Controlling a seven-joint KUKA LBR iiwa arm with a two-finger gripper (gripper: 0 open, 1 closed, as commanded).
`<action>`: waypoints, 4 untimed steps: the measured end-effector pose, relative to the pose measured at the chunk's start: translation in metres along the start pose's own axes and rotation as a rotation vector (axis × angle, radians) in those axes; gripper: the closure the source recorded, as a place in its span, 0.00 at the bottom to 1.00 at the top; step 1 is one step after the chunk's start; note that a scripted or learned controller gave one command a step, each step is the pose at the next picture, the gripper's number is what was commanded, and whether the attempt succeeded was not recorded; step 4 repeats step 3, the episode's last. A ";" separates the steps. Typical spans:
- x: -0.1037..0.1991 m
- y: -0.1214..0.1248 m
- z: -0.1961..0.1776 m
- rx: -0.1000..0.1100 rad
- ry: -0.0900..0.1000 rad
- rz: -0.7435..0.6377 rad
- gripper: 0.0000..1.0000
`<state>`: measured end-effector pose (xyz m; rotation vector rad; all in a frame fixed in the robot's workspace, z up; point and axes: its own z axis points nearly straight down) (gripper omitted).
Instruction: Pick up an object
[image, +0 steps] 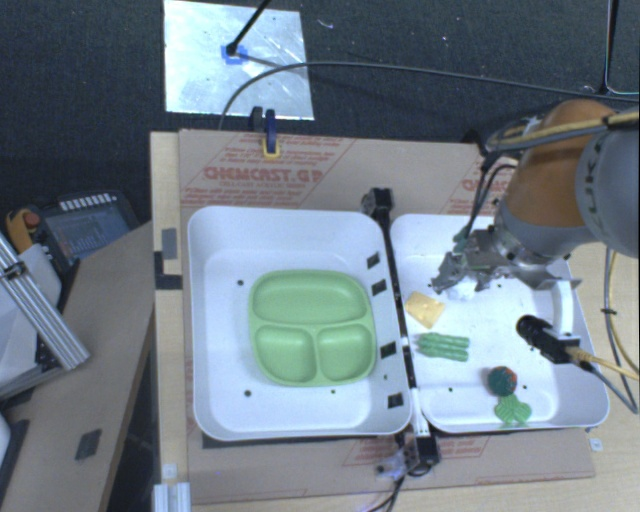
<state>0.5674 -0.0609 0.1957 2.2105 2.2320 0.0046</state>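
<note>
A smooth yellow wedge (424, 309) lies near the left wall of the right bin (432, 238), just below and to the left of the gripper (460, 278) and apart from it; whether the gripper is spread or closed cannot be told from this angle. Further down the same glossy white bin lie a ridged green piece (443, 346), a round red-and-green piece (502, 379) and a flat green leaf shape (512, 409). The left bin (220, 300) holds a pale green three-compartment plate (308, 326), and the brown sheet (330, 160) under both bins carries red print that looks like "CHEMCAST GP".
</note>
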 end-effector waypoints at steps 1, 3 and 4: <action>0.050 0.004 -0.017 -0.001 0.000 0.000 1.00; 0.166 0.025 -0.037 -0.001 0.001 -0.001 1.00; 0.166 0.025 -0.037 -0.001 0.001 -0.001 1.00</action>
